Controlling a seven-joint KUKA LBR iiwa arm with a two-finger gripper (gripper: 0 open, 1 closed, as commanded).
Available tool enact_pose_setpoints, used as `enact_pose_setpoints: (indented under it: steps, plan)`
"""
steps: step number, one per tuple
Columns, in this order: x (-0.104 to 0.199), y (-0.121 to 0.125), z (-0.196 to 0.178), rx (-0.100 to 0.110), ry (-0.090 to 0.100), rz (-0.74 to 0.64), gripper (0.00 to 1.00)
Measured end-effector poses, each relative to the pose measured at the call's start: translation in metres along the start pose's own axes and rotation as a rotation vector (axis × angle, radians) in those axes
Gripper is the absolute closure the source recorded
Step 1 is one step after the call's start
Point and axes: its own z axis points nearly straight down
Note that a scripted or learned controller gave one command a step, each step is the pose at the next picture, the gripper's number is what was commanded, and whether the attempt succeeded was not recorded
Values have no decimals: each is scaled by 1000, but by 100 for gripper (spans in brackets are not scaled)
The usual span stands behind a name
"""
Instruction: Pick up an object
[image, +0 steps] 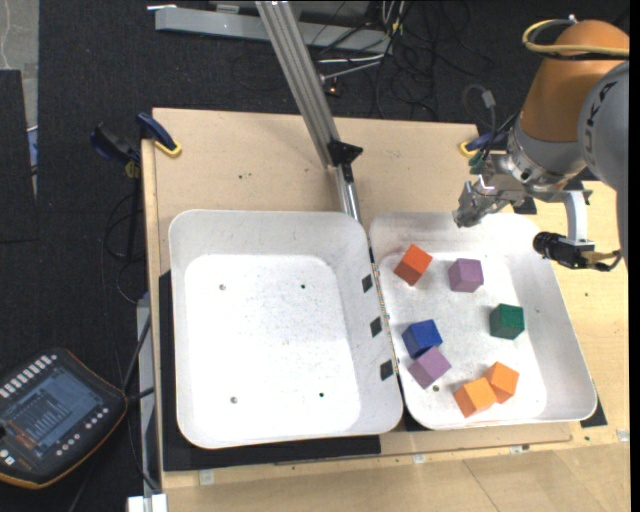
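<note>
Several small blocks lie in the right bin (560, 330): an orange block (412, 264) near its back left, a purple block (466, 274) beside it, a green block (507, 321) at the right, a blue block (421, 335) touching a second purple block (431, 366), and two orange blocks (487, 388) at the front. My gripper (470, 211) hangs over the bin's back edge, up and right of the first orange block. It is apart from all the blocks, with nothing between its fingers.
The left bin (265, 325) sits beside the right one. A metal pole (315, 110) slants down to the gap between the bins at the back. Clamps (150, 130) grip the bench's back left corner. A teach pendant (50, 410) lies at the lower left, off the bench.
</note>
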Motion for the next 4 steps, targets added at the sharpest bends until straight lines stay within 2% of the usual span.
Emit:
enact_pose_setpoints:
  steps: [1,4]
  plan:
    - [0,1,-16,5,1,1,100]
    - [178,-10,-14,9,4,-6,100]
